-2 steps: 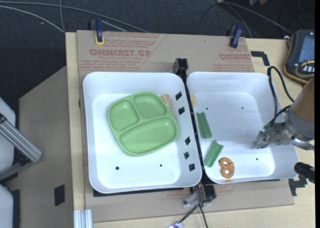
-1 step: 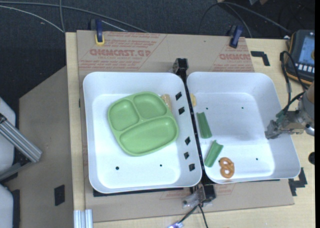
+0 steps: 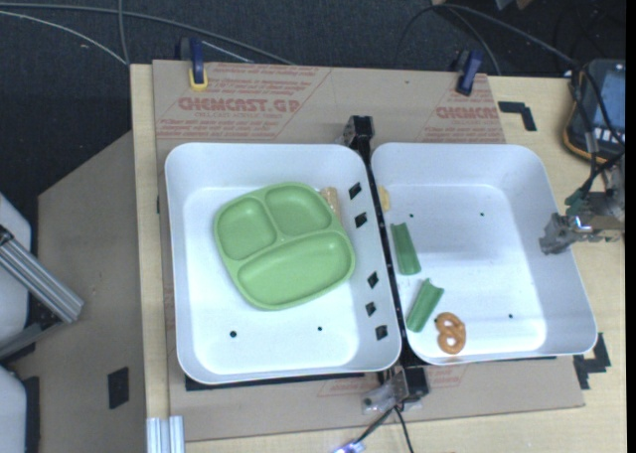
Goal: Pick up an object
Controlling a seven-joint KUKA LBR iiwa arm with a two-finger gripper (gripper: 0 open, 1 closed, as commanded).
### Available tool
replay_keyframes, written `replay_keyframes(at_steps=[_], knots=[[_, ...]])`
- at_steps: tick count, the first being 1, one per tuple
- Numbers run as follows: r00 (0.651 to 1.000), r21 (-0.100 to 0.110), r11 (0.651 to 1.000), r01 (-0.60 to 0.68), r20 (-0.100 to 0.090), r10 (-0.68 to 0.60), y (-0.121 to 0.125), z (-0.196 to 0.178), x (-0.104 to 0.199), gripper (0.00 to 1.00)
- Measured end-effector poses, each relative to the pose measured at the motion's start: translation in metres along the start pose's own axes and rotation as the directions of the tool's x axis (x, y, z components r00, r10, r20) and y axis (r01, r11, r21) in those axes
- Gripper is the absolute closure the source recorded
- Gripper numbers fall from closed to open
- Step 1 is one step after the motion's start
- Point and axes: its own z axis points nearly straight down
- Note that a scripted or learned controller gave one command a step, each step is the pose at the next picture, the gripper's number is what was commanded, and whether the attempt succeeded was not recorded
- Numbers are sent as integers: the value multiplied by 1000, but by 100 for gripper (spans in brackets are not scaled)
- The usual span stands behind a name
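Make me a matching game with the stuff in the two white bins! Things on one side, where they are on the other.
Things:
1. green divided plate
2. pretzel
3. upper green stick
4. end effector

Places:
A. near corner of the right bin, by its front wall
B. over the right rim of the right bin
C. middle of the left bin
D. right bin, close to the divider between the bins

Pairs: 1-C, 2-A, 3-D, 4-B
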Motion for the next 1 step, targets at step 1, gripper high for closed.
replay_keyframes(at_steps=[1], knots=[[1000, 3, 1000, 0, -1, 0, 1, -30, 0, 100]])
